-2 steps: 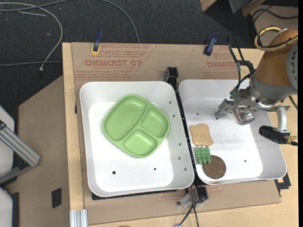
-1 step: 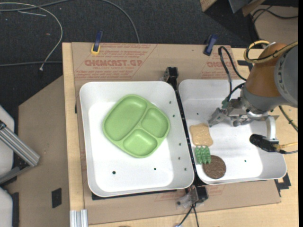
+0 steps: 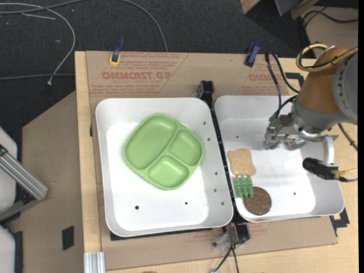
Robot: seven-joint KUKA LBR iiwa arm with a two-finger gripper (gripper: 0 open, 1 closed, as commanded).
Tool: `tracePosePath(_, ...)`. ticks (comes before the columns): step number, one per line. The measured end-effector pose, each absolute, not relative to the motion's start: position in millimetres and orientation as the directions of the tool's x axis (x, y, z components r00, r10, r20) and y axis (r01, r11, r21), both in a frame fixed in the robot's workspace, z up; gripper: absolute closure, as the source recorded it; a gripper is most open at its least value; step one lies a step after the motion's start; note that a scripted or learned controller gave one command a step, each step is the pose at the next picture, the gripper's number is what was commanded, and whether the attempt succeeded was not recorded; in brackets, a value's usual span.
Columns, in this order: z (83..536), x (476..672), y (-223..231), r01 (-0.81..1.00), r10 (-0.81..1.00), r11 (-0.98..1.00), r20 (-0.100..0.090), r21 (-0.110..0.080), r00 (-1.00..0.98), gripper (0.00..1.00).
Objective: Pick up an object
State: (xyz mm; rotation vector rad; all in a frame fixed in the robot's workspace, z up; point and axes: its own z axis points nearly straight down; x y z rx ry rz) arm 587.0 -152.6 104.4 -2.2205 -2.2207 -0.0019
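I have not picked anything up yet: my hand [image 3: 282, 139] hangs over the right bin [image 3: 318, 203], near the tan cracker [image 3: 242, 161]; its grip, I cannot tell.

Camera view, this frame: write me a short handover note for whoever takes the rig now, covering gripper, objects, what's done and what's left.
Gripper: low over the upper part of the right bin, apart from the objects; whether the fingers are open or shut can't be made out, and nothing is seen between them.
Objects: tan slice, green piece and brown disc lie in a line along the right bin's left side. A green divided plate sits in the left bin.
Done: no pick visible yet.
Left: move to one of the three objects, grasp it and lift.
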Motion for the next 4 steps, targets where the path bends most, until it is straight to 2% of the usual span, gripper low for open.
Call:
tracePosePath(2,196,587.9,-141,1.0,1.0,0.002,-0.001,0.007,-0.002,1.0)
tracePosePath(3,261,593.7,-140,1.0,1.0,0.002,-0.002,0.009,-0.002,1.0)
tracePosePath(4,244,579.3,-88,1.0,1.0,0.005,0.003,-0.004,-0.005,1.0)
